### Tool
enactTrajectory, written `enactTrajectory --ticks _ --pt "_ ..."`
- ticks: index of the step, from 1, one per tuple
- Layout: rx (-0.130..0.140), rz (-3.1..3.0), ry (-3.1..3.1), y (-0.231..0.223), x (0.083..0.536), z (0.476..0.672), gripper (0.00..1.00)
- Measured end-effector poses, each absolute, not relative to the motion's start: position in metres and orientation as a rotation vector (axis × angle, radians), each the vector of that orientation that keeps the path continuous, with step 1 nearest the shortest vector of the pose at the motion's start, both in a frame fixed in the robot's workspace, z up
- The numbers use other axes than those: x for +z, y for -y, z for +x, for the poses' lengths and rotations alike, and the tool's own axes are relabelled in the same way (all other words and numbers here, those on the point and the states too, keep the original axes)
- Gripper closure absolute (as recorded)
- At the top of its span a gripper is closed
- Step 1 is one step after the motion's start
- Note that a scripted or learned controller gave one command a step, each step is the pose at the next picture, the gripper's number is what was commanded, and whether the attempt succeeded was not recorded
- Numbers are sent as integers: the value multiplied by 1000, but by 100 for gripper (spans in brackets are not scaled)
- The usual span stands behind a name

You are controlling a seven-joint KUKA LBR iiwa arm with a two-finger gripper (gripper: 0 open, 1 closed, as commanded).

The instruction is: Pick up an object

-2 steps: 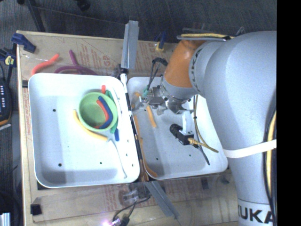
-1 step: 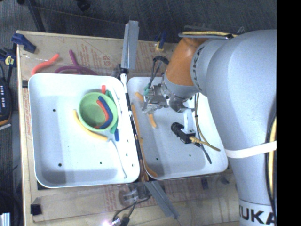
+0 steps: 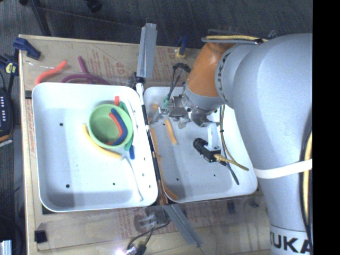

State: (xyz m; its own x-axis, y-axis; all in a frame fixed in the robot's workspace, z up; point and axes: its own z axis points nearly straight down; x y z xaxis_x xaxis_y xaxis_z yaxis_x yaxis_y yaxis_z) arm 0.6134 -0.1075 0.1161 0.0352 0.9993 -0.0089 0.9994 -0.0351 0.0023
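My gripper hangs low over the upper-left corner of the right bin, under the orange wrist band. A thin orange stick lies on the bin floor just below it, apart from it as far as I can tell. A small green piece shows at the gripper's tip; whether it is held is unclear. In the left bin stands a green bowl holding a red curved piece and a blue one, with a yellow stick along its lower edge.
The grey arm covers the right side of the right bin. A grey metal bar stands behind the gap between the bins. An orange-handled tool and a purple loop lie on the bench behind the left bin.
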Motion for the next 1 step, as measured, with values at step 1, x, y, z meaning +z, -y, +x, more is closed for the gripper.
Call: enactTrajectory --ticks 1 --pt "-7 2252 -2167 107 96 625 0"
